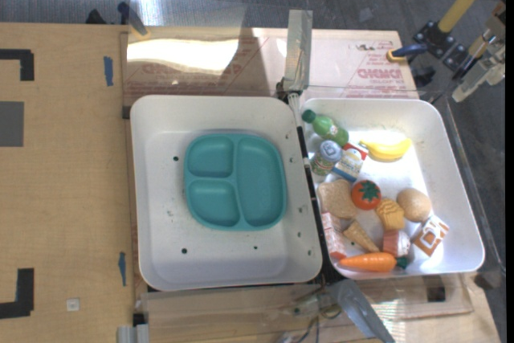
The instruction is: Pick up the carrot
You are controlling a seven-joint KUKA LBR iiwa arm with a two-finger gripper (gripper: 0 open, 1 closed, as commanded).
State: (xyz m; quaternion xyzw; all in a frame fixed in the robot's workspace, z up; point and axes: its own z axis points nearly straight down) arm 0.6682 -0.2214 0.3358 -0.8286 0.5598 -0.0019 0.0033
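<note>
**A:** Right of the teal three-section plastic plate [236, 179], in the other shallow white bin [450, 142]: that's where the small orange toy carrot w/ green top [368, 261] is?

**B:** Yep. Lower right of the plate, lying flat against that bin's near wall, green end pointing away from the plate.

**A:** What's touching it?

**B:** Tan toy ice-cream cone [361, 237] sits just above it, on the side twd the plate's level. Pink block [394, 242] is right by the green end.

**A:** Other stuff?

**B:** Red toy tomato [366, 194] level w/ the plate's middle. Yellow toy banana [387, 149] and green plastic bottle [325, 127] sit right of the plate's top edge.

**A:** Gripper [480, 70]?

**B:** Far upper right of the plate, outside the bins, well apart from the carrot. Open or closed, can't tell; too small and cluttered. Nothing seen in it.
</note>
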